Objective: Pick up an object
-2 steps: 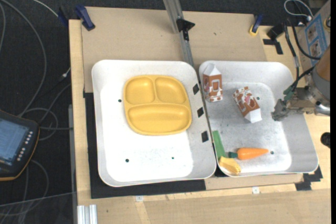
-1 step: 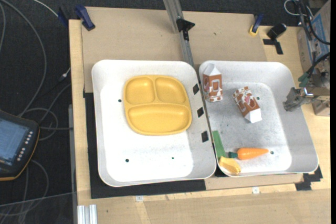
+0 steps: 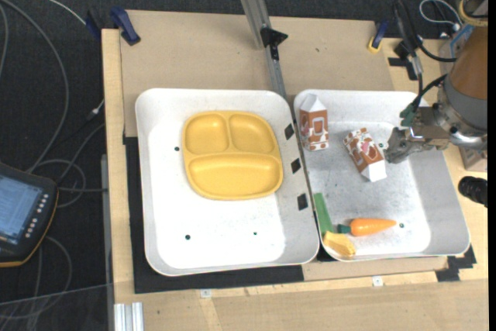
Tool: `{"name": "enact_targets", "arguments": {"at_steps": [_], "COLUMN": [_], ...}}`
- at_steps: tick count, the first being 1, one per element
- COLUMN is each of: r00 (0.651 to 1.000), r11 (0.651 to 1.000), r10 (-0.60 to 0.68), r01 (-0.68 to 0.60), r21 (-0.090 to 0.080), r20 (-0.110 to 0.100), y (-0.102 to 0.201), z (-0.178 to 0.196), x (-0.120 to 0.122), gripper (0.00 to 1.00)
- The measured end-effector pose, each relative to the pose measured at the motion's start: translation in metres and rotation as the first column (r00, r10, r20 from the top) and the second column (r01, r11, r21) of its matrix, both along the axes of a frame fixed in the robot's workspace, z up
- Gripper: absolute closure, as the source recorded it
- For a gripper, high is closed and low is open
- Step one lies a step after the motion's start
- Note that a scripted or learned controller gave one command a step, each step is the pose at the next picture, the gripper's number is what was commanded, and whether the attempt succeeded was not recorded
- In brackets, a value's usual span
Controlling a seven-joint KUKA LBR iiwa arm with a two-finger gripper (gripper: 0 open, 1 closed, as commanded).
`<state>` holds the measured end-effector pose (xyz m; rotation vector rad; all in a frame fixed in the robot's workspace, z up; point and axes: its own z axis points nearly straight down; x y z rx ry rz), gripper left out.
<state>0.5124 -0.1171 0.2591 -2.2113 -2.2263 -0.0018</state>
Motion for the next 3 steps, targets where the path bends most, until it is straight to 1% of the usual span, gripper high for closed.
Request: {"name": "enact_targets", "arguments": {"at_steps": [1,2,3], "r00": [1.0,1.0,1.0], "r11": [1.0,1.0,1.0], "r10": [0.001,0.0,0.0], "r01": [-0.001,0.0,0.0], "r21": [0.0,-0.001,0.0], "r20": [0.001,0.002,-0.004], "y": [0.053,0.099,0.156], "z": [0.005,0.006,-0.01], "x": [0.002,0.008,0.008], "gripper": [1.0,1.0,1.0]}}
